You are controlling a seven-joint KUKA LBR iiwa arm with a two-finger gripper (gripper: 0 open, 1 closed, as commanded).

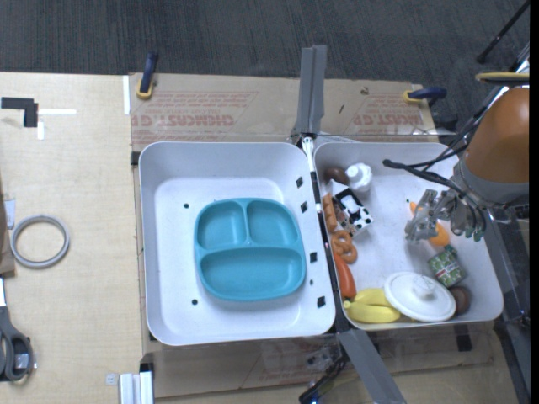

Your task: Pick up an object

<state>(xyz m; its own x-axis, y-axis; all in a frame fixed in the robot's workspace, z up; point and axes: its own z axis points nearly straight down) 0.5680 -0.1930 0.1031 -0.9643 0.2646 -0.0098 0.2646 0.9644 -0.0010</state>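
The gripper [424, 219] hangs low in the right bin [387, 192], near its right wall, its metal fingers pointing down just beside a small orange piece [437, 237]; whether they are parted or closed on anything I cannot tell, for the fingers blur into the clutter. That orange piece seems the likely target. It looks like a light, stiff plastic toy, smooth and perhaps slippery, so a pinch across its narrow middle would probably serve best. Just near of it lies a green can [445, 266], light too, rounded, and apt to roll. The right bin also holds a white lid [418, 296] at the near edge, a banana [371, 306] to its left, a carrot [346, 279], a pretzel [342, 246] and a black-and-white cow [352, 209] along the left wall, and a white bottle [359, 175] at the far side. The left bin [168, 175] holds a teal divided plate [250, 249], lying flat in the middle with its three compartments bare.
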